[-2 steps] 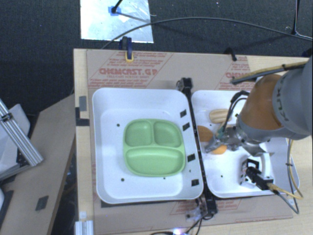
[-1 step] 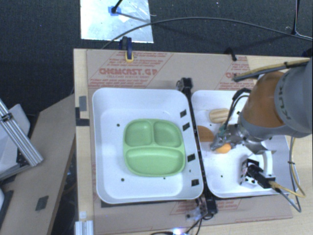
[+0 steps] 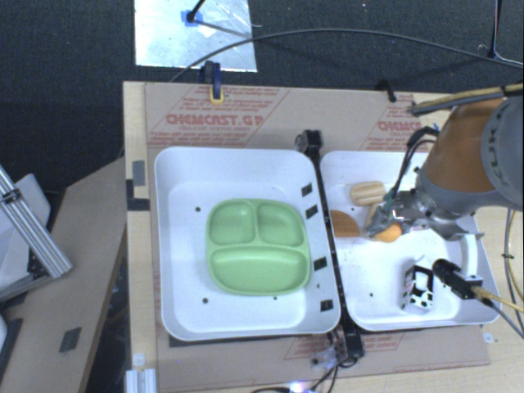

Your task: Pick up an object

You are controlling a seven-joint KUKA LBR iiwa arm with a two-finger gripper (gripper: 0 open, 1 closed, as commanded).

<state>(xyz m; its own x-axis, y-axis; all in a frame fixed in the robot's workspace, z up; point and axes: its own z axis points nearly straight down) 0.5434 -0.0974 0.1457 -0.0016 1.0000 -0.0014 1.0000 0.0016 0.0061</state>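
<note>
In the right bin point(image 3: 458, 313), my gripper point(image 3: 381, 223) hangs low over the bin's upper left part, with the grey and orange arm point(image 3: 467, 162) reaching in from the right. A small orange object point(image 3: 391, 234) lies right at the gripper's tip, partly hidden by it. A brown rounded piece point(image 3: 344, 223) sits just left of the gripper, by the bin's left wall. A tan roll-shaped object point(image 3: 367, 192) lies just above the gripper. A black-and-white patterned object point(image 3: 418, 289) rests nearer the front.
The left bin point(image 3: 176, 301) bears a green divided plate point(image 3: 259, 246) in its middle. A black divider with clips point(image 3: 321, 219) runs between the bins. Cables point(image 3: 471, 289) trail across the right bin's right side.
</note>
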